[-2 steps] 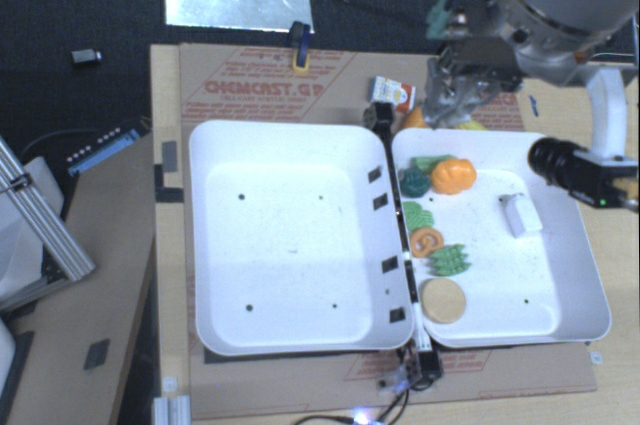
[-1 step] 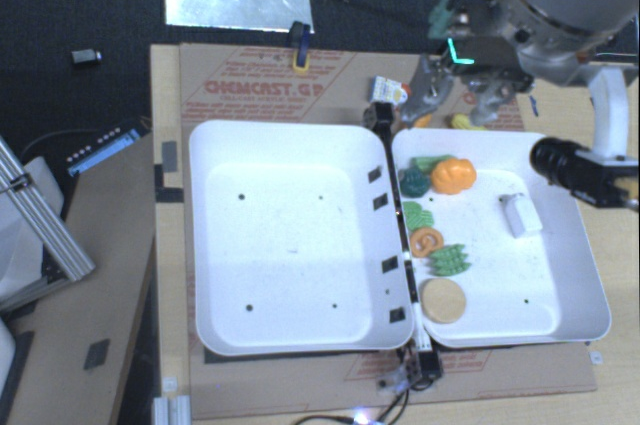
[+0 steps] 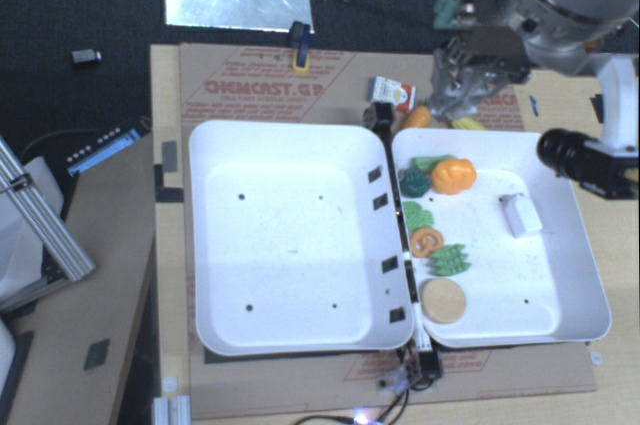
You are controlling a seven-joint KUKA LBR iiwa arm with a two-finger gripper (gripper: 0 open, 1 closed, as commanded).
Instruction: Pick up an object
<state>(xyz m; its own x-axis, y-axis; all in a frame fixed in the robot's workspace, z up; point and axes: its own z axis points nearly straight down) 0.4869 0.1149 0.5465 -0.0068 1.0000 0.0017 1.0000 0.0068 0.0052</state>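
Note:
The right bin holds several small items along its left side: an orange pepper-like piece, dark green leafy pieces, a light green piece, an orange-and-white spiral piece, a green pod and a tan round cookie. A small white block lies further right. My gripper hangs above the bin's far edge, behind the orange piece, with nothing seen between its fingers.
The left bin sits beside the right one, joined by black clips. Behind the bins lie a small red-and-white box and orange and yellow items. A black camera juts in at the right.

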